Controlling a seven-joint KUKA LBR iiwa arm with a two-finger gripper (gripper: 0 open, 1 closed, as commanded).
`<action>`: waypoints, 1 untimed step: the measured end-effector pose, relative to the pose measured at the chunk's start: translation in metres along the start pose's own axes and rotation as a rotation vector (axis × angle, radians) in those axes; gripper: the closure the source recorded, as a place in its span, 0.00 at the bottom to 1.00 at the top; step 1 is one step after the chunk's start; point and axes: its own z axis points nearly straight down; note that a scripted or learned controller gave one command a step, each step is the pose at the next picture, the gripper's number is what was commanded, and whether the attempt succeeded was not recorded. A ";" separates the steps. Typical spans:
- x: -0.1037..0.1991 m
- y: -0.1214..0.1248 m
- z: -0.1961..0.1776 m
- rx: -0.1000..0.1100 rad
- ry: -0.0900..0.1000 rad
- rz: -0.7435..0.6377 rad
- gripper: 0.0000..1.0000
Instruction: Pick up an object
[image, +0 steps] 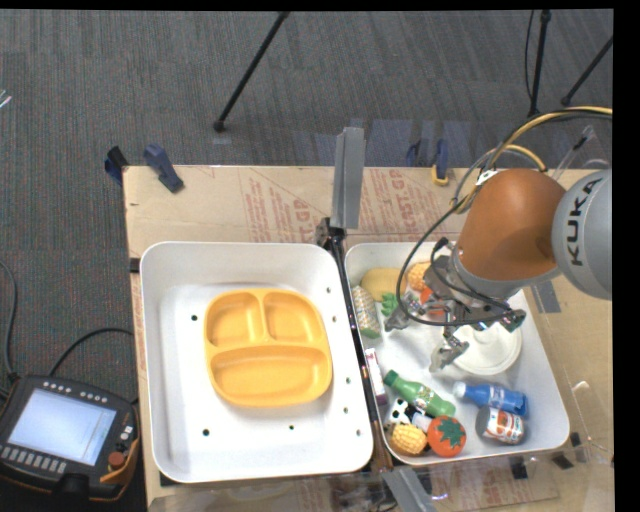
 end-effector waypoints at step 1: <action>-0.020 -0.005 0.000 0.001 0.000 0.115 0.00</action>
